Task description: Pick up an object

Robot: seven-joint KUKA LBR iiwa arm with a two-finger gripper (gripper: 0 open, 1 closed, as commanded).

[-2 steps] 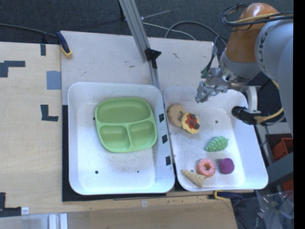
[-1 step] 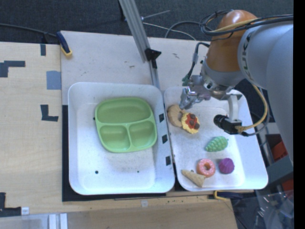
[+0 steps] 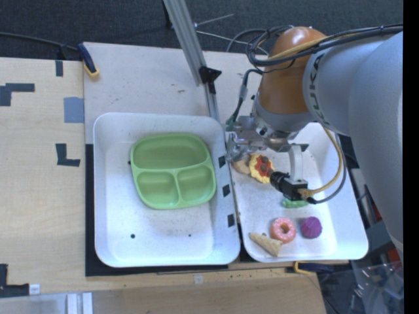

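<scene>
Your grey arm with its orange band comes in from three o'clock and hangs over the far end of the right-hand shallow white bin. The two-finger gripper sits low at that bin's eleven o'clock corner, close against the wall it shares with the left bin. I judge it was sent there for the flat yellow-and-red toy pizza slice, which lies just under and beside the wrist. Whether the gripper is clenched or released you cannot tell from here, since the wrist body hides it, and nothing shows as gripped.

The other candidates are grouped toward the bin's six o'clock edge: a pink-iced toy doughnut, a round purple ball-like toy just beside it at three o'clock, a tan wedge-shaped toy near the front wall, and a small green piece partly under the black cable fitting. They lie loose and apart from one another.

The left-hand shallow white bin holds a pale green plastic tray with three compartments, resting flat near its centre. Both bins stand side by side on a pale wooden bench marked with grey tape squares, and a metal strut slants in from twelve o'clock over dark flooring.
</scene>
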